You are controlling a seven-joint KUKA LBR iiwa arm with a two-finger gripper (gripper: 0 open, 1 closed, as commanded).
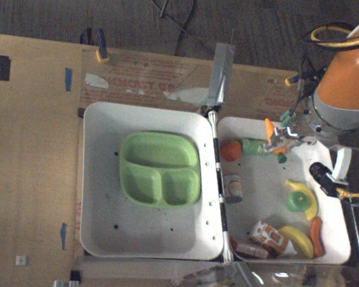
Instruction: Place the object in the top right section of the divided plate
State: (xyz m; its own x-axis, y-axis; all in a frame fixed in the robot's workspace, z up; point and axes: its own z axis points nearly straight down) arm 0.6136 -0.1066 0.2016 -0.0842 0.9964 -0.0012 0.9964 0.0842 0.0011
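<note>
— Gripper (281, 139) was seen upper right, above the right bin (340, 252). Closed or apart?
— Cannot be told. Green bottle (251, 146) lay just left, long axis sideways; divided plate (159, 168) far left.

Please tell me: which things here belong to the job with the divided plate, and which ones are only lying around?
Belonging to the job:
- green divided plate in the left bin
- claw, above the right bin

Only lying around:
- banana
- small can
- juice carton

The pictures cannot tell which object will be placed.
</note>
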